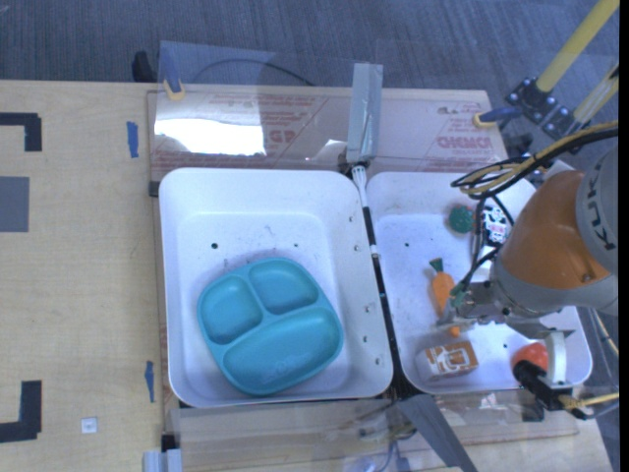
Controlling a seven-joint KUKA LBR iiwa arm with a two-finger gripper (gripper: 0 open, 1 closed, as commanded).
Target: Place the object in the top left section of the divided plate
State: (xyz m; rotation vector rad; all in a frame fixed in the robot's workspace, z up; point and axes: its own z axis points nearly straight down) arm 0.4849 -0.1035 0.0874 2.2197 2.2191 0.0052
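The claw (462, 308) hangs low in the right-hand shallow white plastic bin (413, 229), under the grey arm with its orange band (555, 239), and from where I stand I cannot tell how far it is open or whether it has hold of anything. Touching it or just beside it, on the side towards the other bin, is a small orange toy carrot with a green top (441, 284), which I take to be the object it is after; the carrot lies on the bin floor, not lifted. Just below the claw, towards the front rim, rests a small tan and white snack packet (451, 360). Off to the claw's other side, under the arm, sits a red and white rounded toy (536, 354). Farther up the bin from the claw is a little teal-green round thing (460, 218), well apart from it.

Well away, across the wall where the two bins meet, the left white bin (187, 214) holds the turquoise divided plastic plate (270, 324) with three sections. Its top left section looks bare, as do the others.

So by my reckoning the job is at the very start of its picking step: nothing has reached the plate, and the grasp, the carry across the divider and the setting down are all left to do
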